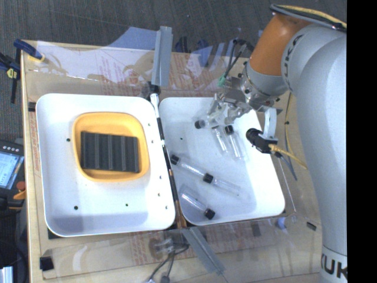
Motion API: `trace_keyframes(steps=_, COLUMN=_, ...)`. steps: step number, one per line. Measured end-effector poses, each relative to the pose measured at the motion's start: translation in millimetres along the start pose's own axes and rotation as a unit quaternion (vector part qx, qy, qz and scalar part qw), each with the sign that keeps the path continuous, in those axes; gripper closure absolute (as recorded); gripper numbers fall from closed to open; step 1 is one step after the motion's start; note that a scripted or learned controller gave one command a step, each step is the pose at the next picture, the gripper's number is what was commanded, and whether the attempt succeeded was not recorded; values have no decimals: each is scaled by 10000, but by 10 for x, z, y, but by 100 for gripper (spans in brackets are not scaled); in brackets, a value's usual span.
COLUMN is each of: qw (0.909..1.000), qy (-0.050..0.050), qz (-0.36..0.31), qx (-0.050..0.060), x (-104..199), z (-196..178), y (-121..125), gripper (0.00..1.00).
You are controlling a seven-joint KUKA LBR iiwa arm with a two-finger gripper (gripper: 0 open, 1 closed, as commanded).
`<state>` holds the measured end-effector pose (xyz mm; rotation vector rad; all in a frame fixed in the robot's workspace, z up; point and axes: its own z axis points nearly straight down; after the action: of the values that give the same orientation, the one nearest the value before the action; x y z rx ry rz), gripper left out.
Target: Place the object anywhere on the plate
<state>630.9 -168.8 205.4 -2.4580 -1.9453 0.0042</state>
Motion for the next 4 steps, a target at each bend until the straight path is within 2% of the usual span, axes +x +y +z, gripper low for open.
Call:
trace_keyframes(steps=1, qw=9950, qy=-18, qz=-997, qx=-22, x=238, z=-72, y=59, gripper=100)
trace_keyframes(steps=2, qw=9884, qy=-18, qz=-1520, qx=-10, x=740, z=-141, y=-5, gripper=100)
trace_keyframes(steps=3, qw=9547, qy=-22, qz=-2975, qx=-13, x=934, z=139, y=39, gripper=100)
trace_keyframes(steps=4, qw=9178, qy=-34, qz=-3971, qx=-36, x=1167, z=-52, y=-6, gripper=100)
